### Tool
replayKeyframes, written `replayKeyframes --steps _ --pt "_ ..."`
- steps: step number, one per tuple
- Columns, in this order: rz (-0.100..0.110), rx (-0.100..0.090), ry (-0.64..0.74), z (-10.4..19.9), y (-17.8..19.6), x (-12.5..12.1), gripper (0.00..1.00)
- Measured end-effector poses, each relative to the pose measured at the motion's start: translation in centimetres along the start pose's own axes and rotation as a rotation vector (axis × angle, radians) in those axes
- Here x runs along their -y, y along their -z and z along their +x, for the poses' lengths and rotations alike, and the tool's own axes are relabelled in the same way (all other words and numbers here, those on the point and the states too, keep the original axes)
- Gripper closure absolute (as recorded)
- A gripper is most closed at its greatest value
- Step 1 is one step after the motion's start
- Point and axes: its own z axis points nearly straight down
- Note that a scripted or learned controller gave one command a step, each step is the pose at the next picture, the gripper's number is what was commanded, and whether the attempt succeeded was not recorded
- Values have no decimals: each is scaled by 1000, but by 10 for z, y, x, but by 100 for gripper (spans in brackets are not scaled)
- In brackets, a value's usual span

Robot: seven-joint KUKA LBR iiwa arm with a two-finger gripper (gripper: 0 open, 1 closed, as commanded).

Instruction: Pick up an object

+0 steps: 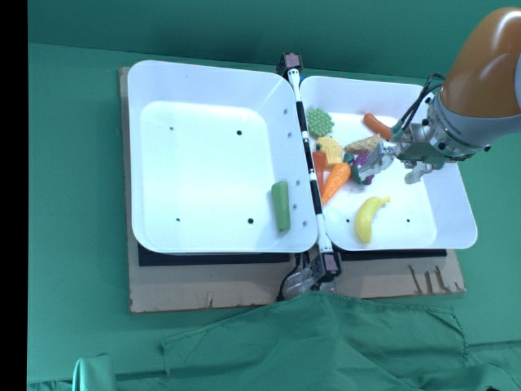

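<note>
Green cloth covers the bench, and on it two white bins sit side by side on a cardboard sheet (163, 300). Reaching in from the right, the arm (488, 63) puts its pincer (381, 160) low over the right bin (444, 210), at the edge of a pile of toy foods. How wide the pincer stands cannot be told, since the pile blurs its tips. Touching or just beside it lies a purple piece (364, 169). Beyond the pincer, toward the divider, are an orange carrot (335, 182), a yellow corn (330, 148) and a green round piece (319, 122). A yellow banana (368, 218) lies below it, apart. A small red-orange piece (376, 124) sits above it. Well away, in the left bin (163, 88), lies a green cucumber (281, 206).
</note>
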Motion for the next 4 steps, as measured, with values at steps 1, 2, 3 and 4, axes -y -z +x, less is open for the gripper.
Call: replayKeyframes --steps 1,2,3,4 --pt "4 4 -9 -85 -59 -23 0" --pt "0 2 -1 -91 -107 -45 0" --pt "-14 7 -4 -92 -90 -47 100" --pt "-11 5 4 -89 -58 -121 100"
